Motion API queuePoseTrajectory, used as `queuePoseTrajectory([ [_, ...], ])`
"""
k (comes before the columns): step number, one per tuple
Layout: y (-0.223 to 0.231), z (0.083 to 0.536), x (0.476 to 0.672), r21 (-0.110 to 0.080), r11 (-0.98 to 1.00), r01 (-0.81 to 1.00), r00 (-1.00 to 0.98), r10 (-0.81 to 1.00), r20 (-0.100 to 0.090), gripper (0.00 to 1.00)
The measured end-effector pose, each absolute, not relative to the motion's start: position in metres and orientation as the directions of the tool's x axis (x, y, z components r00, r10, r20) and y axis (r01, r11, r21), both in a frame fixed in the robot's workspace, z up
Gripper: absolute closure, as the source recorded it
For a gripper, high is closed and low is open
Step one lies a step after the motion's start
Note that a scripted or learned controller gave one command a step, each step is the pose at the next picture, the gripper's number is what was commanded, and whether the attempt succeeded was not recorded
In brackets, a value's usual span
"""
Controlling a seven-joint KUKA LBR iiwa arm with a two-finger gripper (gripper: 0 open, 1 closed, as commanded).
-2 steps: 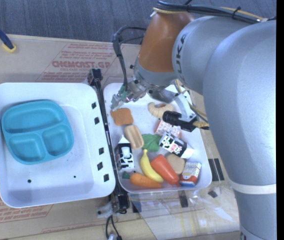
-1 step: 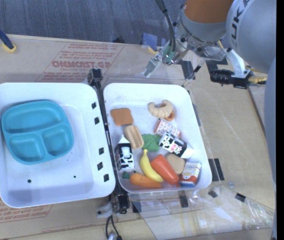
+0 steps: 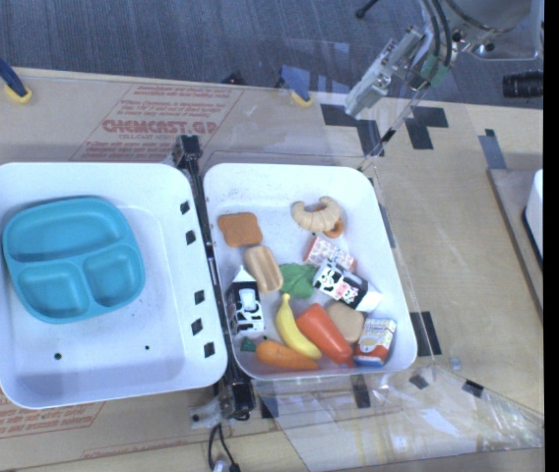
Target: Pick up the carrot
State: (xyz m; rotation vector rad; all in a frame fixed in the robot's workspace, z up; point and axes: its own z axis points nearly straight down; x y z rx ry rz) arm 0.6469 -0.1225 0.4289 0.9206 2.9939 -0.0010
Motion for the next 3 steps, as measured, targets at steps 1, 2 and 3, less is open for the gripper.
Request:
queuePoseTrajectory([
  [1, -0.194, 0.519, 0.631, 0.001, 0.855, 0.519, -0.854, 0.519, -0.014, 0.0],
  [2, -0.21, 0.397, 0.641, -0.004, 0.689, 0.725, -0.689, 0.725, 0.003, 0.0],
  [3, -0.211, 0.405, 0.65, 0.001, 0.357, 0.934, -0.357, 0.934, -0.004, 0.0],
])
